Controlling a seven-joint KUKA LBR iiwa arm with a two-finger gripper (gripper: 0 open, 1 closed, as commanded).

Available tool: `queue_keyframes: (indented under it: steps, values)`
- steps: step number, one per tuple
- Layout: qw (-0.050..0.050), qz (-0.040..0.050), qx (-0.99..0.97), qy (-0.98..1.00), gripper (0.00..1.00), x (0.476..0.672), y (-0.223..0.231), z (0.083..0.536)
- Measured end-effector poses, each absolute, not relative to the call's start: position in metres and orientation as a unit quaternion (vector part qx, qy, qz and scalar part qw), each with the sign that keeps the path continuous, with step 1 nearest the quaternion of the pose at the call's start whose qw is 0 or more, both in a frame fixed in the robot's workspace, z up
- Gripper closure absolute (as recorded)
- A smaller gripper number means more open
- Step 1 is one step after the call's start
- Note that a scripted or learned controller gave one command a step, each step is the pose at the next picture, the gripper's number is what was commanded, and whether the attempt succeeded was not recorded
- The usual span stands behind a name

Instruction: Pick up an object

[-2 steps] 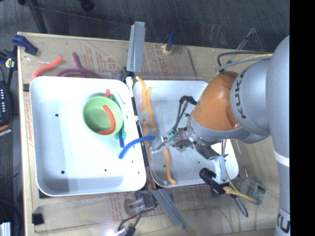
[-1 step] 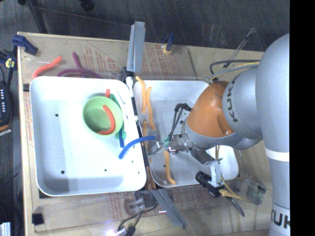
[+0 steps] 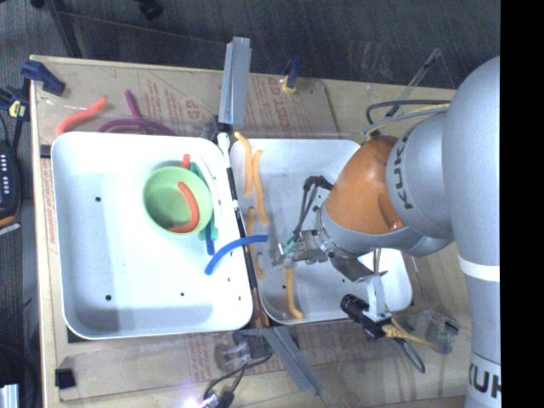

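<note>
Two white bins sit on the counter (image 3: 170,359). The pincer (image 3: 293,249) hangs low in the right bin (image 3: 280,155), grip state unclear, orange strips (image 3: 253,185) at its eleven o'clock.

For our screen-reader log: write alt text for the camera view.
A grey robot arm with an orange band reaches from the right, its gripper low over the right white bin, near orange strips. The left white bin holds a green bowl with a red piece inside, and a blue strip lies across the rims between the bins.
</note>
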State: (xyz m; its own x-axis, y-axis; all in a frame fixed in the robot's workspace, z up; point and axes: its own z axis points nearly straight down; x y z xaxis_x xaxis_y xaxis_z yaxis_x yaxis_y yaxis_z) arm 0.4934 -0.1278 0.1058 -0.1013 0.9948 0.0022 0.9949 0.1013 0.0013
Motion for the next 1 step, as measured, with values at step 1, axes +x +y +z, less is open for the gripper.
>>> queue_keyframes:
  steps: [1]
  values:
    - [0.001,0.0000,-0.687,-0.726,1.00,0.5596,-0.0858,0.1920]
